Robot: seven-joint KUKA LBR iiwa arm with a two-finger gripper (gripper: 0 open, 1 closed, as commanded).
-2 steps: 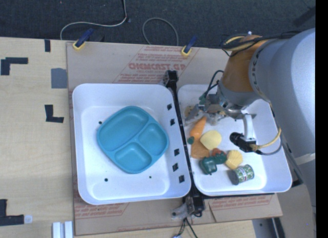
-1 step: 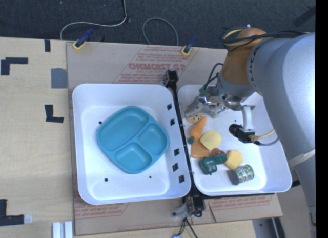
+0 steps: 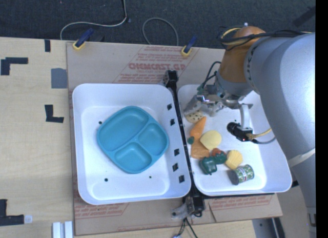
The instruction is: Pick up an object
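**Operator:** Objects for the pick sit in a loose cluster in the right shallow white bin (image 3: 274, 178), toward its left half. I count an orange carrot-shaped toy (image 3: 198, 126), a pale yellow rounded piece (image 3: 210, 139), a flat orange wedge (image 3: 198, 151), a dark green plastic toy (image 3: 210, 164), a small yellow lump (image 3: 234, 158) and a little grey can with a green label (image 3: 242, 174) lying on its side nearest the front rim.

**Observer:** And the arm?

**Operator:** From my screen, the grey arm with its orange band (image 3: 237, 60) reaches in from the right, and the two-finger gripper (image 3: 201, 103) hangs over the back-left corner of that bin, just above a beige spotted piece (image 3: 193, 115). I cannot tell how the jaws stand (the wrist and cabling crowd that corner), and I see nothing between them.

**Observer:** What about the other side?

**Operator:** The left white bin (image 3: 84, 144) holds 1 thing: a blue plastic tray with 3 compartments (image 3: 133, 138), lying flat near the middle. Both bins rest on a brown cardboard sheet (image 3: 148, 62), touching along a black divider (image 3: 177, 129).
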